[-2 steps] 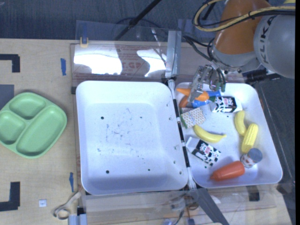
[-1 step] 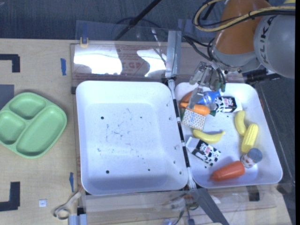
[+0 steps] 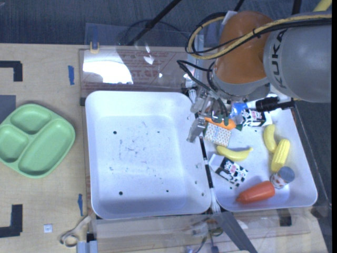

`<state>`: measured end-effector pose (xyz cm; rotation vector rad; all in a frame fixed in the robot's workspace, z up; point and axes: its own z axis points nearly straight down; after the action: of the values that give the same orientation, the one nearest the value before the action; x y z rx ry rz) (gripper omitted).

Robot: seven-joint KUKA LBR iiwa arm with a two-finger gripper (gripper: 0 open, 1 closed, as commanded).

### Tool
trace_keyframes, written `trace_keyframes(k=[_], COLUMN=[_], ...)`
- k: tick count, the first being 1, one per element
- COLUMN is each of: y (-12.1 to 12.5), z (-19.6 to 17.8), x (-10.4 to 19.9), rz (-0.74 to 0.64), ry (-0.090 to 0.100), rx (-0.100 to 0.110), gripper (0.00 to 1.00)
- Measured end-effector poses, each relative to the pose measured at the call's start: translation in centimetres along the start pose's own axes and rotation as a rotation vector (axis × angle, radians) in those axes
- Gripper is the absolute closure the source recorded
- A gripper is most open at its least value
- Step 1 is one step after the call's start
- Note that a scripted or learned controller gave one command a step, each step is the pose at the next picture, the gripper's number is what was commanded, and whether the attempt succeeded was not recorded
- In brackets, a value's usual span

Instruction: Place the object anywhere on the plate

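Fingers (image 3: 194, 133) look spread w/ nothing between them, so I read the gripper (image 3: 196, 121) as released and carrying nothing. It hangs over the divider where the left bin (image 3: 90, 141) meets the right bin (image 3: 309, 186), at the right bin's upper left corner.

Task doesn't say which obj, so I'm guessing it's one of those nearest the tips: the checkered packet (image 3: 217, 135) just beside them, or the small orange piece (image 3: 222, 123) touching its top edge. Both sit in the right bin, well apart from the green divided plate (image 3: 34, 138), which is on the bench left of the left bin.

Handling, my guess: packet is light, flat and prob. a bit soft, so a top-down pinch may slide off. I'd take it across its narrow width near the middle, not by a corner. The orange piece is partly under the wrist, so I can't judge its shape.

A banana (image 3: 234, 153) lies just below the packet and a black-and-white patterned toy (image 3: 230, 171) below that. They crowd the approach, so fingers could nudge them.
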<state>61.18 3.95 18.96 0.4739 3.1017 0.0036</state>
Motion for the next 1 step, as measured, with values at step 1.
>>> trace_keyframes(k=[1], y=[9.59], z=[6.03], x=[4.02], rz=[-0.046], ry=[0.002], rx=[0.000], gripper=[0.00])
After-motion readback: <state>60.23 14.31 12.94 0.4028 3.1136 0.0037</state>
